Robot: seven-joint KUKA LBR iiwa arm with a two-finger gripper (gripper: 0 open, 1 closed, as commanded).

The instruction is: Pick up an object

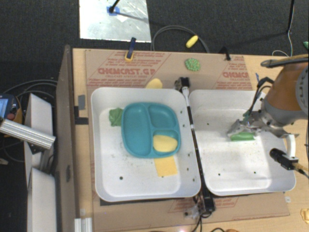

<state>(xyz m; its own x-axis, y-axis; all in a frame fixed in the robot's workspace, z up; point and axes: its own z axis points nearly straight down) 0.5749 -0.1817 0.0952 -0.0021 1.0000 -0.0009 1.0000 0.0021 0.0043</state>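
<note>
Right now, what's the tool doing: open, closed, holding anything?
Tool: low in the right white bin, at a flat green object; open or closed cannot be told, nor any hold.

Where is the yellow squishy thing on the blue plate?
In the camera view, the yellow lump sits in the lower right compartment of the teal plate in the left bin. A flat yellow slice lies just below it.
</note>
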